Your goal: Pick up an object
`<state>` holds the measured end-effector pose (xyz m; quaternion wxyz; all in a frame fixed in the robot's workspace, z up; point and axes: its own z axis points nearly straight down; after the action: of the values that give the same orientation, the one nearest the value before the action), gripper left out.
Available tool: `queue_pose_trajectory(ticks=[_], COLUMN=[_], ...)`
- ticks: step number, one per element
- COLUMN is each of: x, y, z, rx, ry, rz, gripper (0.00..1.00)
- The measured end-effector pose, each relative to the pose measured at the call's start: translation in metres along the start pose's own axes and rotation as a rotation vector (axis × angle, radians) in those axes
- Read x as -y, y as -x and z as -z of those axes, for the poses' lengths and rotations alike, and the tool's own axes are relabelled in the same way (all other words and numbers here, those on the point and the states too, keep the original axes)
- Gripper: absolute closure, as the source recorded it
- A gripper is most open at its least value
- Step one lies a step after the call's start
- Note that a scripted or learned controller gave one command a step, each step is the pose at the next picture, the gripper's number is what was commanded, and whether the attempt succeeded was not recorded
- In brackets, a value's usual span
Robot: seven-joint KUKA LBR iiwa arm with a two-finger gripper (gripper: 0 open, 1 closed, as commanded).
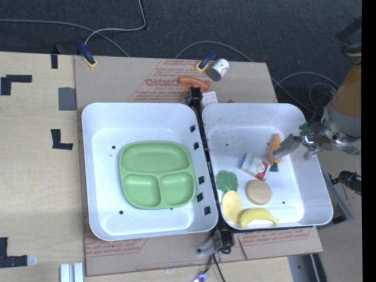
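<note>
In the right bin (305, 157), a small orange carrot-like piece (274, 148) stands nearly upright in the view, its long axis running top to bottom, tilted slightly. The gripper (288, 144) sits right beside it, 1 grey finger touching or overlapping its right side; I cannot tell whether the claw is open or closed. Nearby lie a small carton (254, 165), a green leafy piece (227, 181), a tan round (258, 192) and a banana (256, 217). The left bin (100, 157) holds a green divided plate (157, 174).
</note>
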<state>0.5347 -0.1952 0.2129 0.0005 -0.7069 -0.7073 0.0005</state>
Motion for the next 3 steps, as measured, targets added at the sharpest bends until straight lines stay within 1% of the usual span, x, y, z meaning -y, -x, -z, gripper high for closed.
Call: queue_pose_trajectory(ticks=[1, 2, 3], x=[0.000, 0.047, 0.047], y=[-0.026, -0.063, -0.063], z=[-0.126, -0.127, -0.117], rx=[0.000, 0.001, 0.002], ry=[0.004, 0.005, 0.004], rz=[0.001, 0.000, -0.001], gripper=[0.00, 0.00, 1.00])
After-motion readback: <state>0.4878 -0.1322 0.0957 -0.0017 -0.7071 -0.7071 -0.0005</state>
